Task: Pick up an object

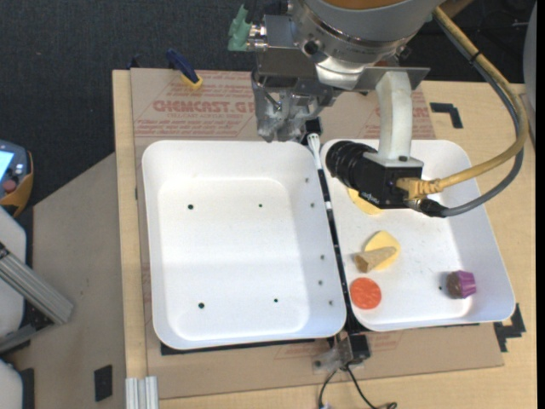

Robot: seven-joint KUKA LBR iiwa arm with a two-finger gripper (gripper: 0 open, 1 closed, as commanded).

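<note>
**Arm over the far edge, objects in the right bin**

You have the gripper [285, 118] at the far rim between the bins; how it stands you cannot tell from here. In the right bin [490, 254] lies a cheese-like wedge [378, 252], long axis slanting from near-left to far-right. Just nearer sits an orange disc [366, 292], and a purple piece [461, 284] rests toward the right. The left bin [230, 237] sits beside it on brown cardboard [213, 92].
</note>
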